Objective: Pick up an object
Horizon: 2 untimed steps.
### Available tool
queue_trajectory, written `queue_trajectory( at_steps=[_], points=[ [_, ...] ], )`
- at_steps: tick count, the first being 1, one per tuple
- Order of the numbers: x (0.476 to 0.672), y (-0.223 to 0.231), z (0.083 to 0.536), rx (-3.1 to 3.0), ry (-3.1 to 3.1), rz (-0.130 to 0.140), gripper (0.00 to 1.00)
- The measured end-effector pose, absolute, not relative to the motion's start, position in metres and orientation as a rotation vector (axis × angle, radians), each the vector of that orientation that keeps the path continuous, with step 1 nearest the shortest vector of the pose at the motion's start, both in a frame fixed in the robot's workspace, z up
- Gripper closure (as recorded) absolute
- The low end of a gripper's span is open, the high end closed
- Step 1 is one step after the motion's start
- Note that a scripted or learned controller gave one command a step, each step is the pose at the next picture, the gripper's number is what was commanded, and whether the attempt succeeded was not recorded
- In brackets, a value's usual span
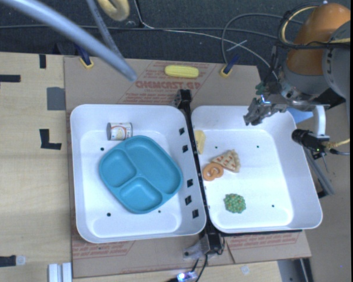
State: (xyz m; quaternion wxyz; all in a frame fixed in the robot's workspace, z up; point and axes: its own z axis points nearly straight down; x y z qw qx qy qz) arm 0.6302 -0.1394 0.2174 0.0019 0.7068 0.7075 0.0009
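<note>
My gripper (256, 111) hangs over the far right part of the right bin (282, 216), above bare white floor, with nothing visibly in it. In that bin lie a pizza slice (227, 160), an orange ring-shaped pretzel (212, 172) touching it, a green broccoli piece (235, 202) nearer the front, and a pale yellow wedge (199, 141) against the left wall. The pizza slice is down and to the left of the gripper, well apart from it.
The left bin (82, 157) holds a blue divided plate (140, 173) and a small can (119, 131) lying on its side. A yellow oblong toy (182, 71) rests on the cardboard behind the bins. A black divider (191, 157) joins the bins.
</note>
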Motion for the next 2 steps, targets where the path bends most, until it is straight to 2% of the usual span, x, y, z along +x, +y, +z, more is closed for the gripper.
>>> queue_trajectory(
  at_steps=[1,2],
  points=[
    [0.630,-0.139,0.223,2.221,2.223,0.000,1.00],
    [0.610,-0.087,0.217,2.218,2.229,-0.002,1.00]
  ],
)
